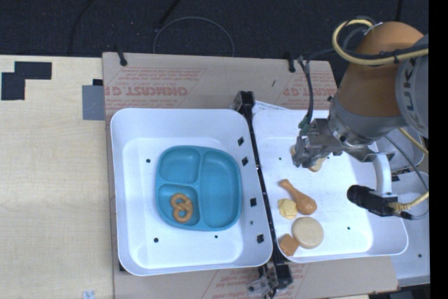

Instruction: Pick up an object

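— What did you see nearest you, at the front of the bench?

— In the right bin (392,238), close to its front wall, lay a round cream cookie (308,232) with a small orange piece (288,244) touching its left side. Just behind them sat a pale yellow lump (287,208), and against that a toy chicken drumstick (299,197), lying at a slant with its thin end pointing back and left.

— And the left bin?

— The left bin (133,143) held a blue divided plate (198,188). A toy pretzel (182,207) rested in its front-left compartment.

— Where was the arm?

— The grey arm (378,91), with its orange band, reached in from the right over the back half of the right bin. The gripper (309,154) hung low there, behind the drumstick and well apart from it. Something small and tan (316,164) showed just under its tip, but I couldn't make out what it was, nor whether it sat between the fingers. Open or closed, I could not tell.

— Anything farther back?

— Brown cardboard (210,80) under both bins, then dark floor with loose cables (192,35).
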`<state>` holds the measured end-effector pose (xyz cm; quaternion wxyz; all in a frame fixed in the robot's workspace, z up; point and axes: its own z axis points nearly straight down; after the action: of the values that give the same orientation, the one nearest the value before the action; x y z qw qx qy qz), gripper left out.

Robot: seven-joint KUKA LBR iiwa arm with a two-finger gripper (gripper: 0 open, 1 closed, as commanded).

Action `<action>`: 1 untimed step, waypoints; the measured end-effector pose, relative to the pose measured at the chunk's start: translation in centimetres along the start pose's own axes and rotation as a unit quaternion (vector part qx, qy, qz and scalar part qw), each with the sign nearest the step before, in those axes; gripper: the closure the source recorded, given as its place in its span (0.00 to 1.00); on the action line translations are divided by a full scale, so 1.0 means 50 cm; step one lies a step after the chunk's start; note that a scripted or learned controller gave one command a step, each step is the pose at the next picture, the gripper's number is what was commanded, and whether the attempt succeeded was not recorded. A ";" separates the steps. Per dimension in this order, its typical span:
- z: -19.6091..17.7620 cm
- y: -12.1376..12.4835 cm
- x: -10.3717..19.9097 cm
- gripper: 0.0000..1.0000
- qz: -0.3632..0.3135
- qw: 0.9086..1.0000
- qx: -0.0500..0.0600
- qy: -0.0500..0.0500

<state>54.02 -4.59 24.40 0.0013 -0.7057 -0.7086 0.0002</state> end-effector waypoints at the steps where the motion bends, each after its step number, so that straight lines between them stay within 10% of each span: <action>1: 0.025 0.026 0.102 1.00 0.000 1.000 0.001 0.000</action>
<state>55.31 0.54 23.16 0.0018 -0.7057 -0.7085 0.0009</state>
